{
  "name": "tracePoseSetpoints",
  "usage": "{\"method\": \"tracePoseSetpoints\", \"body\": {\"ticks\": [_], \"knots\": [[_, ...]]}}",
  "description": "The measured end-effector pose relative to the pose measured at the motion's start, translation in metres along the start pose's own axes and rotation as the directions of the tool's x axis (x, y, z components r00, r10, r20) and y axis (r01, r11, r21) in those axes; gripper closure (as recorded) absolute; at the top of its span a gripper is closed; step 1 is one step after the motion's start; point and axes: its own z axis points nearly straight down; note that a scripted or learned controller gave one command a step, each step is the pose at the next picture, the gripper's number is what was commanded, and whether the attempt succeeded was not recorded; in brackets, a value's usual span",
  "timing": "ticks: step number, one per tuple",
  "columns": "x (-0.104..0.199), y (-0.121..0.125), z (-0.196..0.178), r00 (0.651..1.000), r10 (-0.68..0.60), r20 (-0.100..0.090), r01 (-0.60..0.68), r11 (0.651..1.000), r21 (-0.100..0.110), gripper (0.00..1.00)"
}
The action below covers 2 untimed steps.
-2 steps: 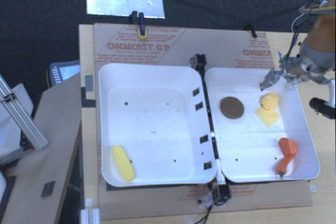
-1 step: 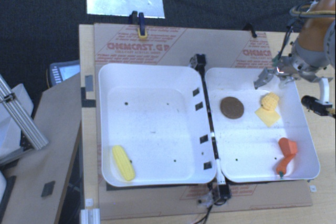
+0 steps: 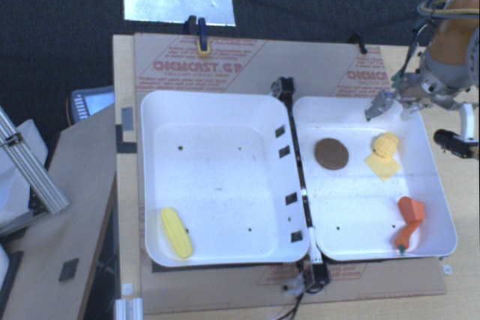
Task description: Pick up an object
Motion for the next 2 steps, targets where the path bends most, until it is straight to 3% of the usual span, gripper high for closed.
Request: {"method": "tracePoseSetpoints", "body": {"ticks": [1, 2], "knots": [[0.126, -0.02, 0.071, 1.0, -0.008, -0.006, 0.008, 1.0, 0.008, 0.0], [0.121, -0.009, -0.082, 1.0, 0.0, 0.001, 0.0, 1.0, -0.011, 0.0]]}}
